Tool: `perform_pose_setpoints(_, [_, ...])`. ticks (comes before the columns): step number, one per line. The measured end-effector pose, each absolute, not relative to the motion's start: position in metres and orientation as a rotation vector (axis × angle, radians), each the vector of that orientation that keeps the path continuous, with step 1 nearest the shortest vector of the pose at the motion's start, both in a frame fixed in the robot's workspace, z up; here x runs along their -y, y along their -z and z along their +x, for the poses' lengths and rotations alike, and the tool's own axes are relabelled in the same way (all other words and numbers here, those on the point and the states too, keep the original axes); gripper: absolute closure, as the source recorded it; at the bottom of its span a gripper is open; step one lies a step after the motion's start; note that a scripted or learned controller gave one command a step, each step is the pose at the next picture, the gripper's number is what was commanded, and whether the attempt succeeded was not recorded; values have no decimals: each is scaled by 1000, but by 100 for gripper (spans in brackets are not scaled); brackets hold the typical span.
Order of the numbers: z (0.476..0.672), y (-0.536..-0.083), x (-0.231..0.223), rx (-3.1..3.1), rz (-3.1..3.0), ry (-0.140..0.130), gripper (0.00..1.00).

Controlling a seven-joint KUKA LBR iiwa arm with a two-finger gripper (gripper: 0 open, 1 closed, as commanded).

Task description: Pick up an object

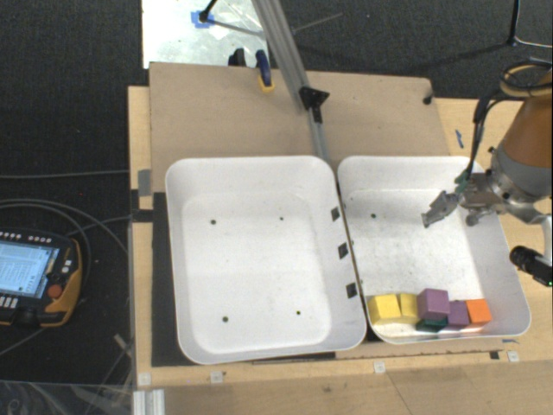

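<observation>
We see the blocks (429, 309) clustered along the near wall of the right bin (406, 232), left bin (251, 258) just beside it.

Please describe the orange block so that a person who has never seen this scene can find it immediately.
Find the right white bin, the one under the arm. A row of small blocks lies along its near edge. The orange block is at the right end of that row, beside a purple block, and it is the only orange one among them.

Two white bins (259, 180); the right one holds yellow blocks (393, 308), purple blocks (434, 300), a dark green block (430, 323) and an orange block (479, 311).
</observation>
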State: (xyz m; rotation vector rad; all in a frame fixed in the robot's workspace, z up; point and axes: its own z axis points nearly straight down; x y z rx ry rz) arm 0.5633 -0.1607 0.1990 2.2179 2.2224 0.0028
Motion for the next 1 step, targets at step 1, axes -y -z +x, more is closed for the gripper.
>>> perform_pose_setpoints(1, [555, -190, 45, -2240, 2207, -3, 0])
